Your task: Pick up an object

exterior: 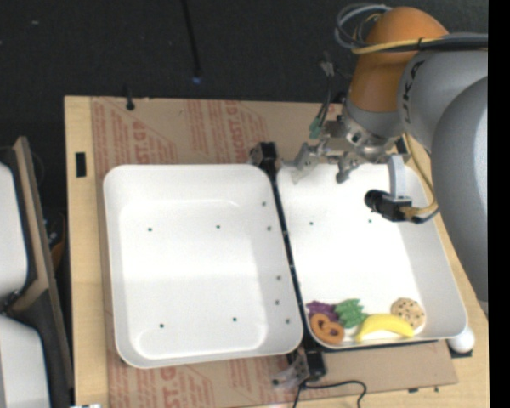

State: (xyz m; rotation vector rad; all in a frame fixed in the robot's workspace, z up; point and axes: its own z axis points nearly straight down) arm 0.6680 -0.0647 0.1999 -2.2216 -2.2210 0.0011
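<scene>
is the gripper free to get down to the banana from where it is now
Probably yes. The gripper hovers at the right bin's far edge, with bare floor between it and the banana, though a cookie and grapes crowd it.

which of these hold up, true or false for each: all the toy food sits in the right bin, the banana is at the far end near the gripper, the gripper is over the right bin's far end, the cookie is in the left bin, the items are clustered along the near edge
1. All the toy food sits in the right bin. True.
2. The banana is at the far end near the gripper. False: it lies at the near edge, well away from the gripper.
3. The gripper is over the right bin's far end. True.
4. The cookie is in the left bin. False: it is in the right bin, beside the banana.
5. The items are clustered along the near edge. True: grapes, doughnut, green leafy piece, banana and cookie.
</scene>
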